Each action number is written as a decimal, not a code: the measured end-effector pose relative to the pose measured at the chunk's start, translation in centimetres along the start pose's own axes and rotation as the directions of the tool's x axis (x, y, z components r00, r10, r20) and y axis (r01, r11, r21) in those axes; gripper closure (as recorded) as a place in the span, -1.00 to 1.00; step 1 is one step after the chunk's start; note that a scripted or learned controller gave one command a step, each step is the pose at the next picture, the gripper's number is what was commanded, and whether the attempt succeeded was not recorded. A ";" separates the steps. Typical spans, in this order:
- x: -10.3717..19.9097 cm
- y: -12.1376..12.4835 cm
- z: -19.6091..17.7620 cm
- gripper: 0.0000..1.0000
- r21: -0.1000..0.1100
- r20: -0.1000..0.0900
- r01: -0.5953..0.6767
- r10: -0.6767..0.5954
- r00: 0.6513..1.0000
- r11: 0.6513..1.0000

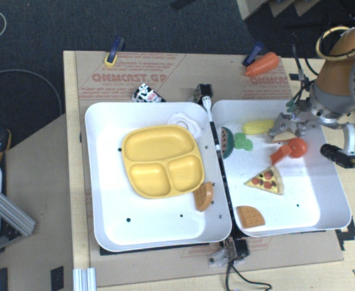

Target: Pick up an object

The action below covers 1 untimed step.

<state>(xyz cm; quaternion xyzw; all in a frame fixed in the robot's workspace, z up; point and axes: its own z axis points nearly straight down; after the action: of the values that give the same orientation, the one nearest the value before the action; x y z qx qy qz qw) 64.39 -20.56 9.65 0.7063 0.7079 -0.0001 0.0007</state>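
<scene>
In the right-hand white bin (323, 205) lay small toy foods. A yellow corn-like piece (258, 127) rested near the far wall, with a green cactus-shaped piece (243, 142) just beside it and a watermelon slice (226, 142) against the left wall. A red pepper-shaped piece (289, 150) lay tilted mid-bin, a pizza slice (266, 180) flat below it, and a brown bread-like piece (249, 216) nearest the front.
</scene>
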 end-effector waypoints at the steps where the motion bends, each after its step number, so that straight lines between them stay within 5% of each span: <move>1: -0.2 1.2 -5.8 1.00 -0.008 0.002 -0.001 0.001 1.000 1.000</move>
<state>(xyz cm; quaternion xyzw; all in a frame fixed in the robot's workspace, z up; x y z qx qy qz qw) 65.57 -20.73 15.46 0.7067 0.7075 0.0020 0.0045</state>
